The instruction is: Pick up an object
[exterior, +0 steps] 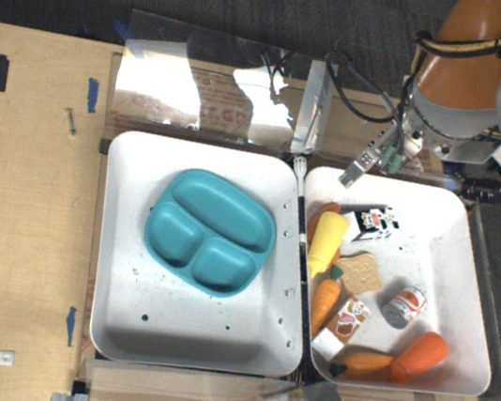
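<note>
The right bin holds several toy foods: a yellow corn-like piece, a black and white packet, a tan cracker, a small carrot, a silver can, a printed packet, a long carrot and an orange-red pepper. My gripper hangs over the bin's far left corner, above and just behind the black and white packet, tilted down to the left. I see nothing held in it.
The left bin carries a teal divided plate. A clear plastic sheet lies behind the left bin. Cables run from the arm's wrist across the back of the bench. A wooden board lies to the left.
</note>
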Available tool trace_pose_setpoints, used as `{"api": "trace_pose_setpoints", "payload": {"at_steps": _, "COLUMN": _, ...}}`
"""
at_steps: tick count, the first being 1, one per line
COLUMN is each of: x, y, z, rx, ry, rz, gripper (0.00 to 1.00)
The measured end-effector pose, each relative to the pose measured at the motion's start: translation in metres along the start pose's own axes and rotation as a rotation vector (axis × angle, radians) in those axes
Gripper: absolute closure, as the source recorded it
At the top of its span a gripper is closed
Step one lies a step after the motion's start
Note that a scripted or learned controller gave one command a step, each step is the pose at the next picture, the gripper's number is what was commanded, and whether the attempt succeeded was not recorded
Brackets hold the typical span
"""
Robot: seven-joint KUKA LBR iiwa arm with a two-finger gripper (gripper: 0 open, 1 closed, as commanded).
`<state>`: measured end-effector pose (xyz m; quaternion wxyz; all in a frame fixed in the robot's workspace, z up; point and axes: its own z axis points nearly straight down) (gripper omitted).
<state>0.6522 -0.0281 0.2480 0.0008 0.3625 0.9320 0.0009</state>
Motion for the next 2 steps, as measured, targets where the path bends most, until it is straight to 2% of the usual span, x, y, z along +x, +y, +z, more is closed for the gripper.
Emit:
{"api": "trace_pose_setpoints", "payload": {"at_steps": 1, "x": 0.002, "y": 0.005, "z": -0.004, "rx": -0.002, "ry": -0.004, "rz": 0.036, "gripper": 1.0}}
{"api": "trace_pose_setpoints", "payload": {"at_steps": 2, "x": 0.008, "y": 0.02, "z": -0.021, "rx": -0.003, "ry": -0.007, "rz": -0.018, "gripper": 1.0}}
